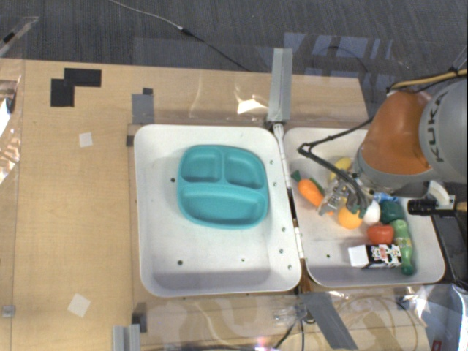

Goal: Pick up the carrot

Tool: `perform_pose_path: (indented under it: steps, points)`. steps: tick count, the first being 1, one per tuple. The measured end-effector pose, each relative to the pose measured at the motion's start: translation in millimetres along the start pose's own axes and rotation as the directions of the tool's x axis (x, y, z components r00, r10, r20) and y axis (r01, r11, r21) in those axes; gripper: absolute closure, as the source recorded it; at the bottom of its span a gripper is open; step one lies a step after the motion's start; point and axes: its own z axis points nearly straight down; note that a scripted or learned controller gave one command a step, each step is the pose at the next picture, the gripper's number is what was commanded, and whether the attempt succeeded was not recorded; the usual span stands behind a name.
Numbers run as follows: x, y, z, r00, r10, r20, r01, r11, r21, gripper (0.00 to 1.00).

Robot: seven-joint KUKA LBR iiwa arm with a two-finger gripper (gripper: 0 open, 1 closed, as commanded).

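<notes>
Right now the carrot [310,191] lies free on the floor of the right bin [322,269], near its left wall and slanted with its green stub toward the upper left, so a clean pick, as I judge it, means closing across the narrow orange body, not along its length. Just beside it, to its lower right, the hand [338,199] hangs low among an orange ball [350,219], a white egg-shaped piece [371,212] and green toys [393,210]; whether it is apart or together I cannot tell, and nothing shows gripped in it
</notes>
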Motion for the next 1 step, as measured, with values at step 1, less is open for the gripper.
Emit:
perform_pose_path:
  steps: [1]
  points:
    - [32.9, 47.5, -83.1, 0.997, 0.07, -0.028, -0.07, 0.998, 0.009, 1.0]
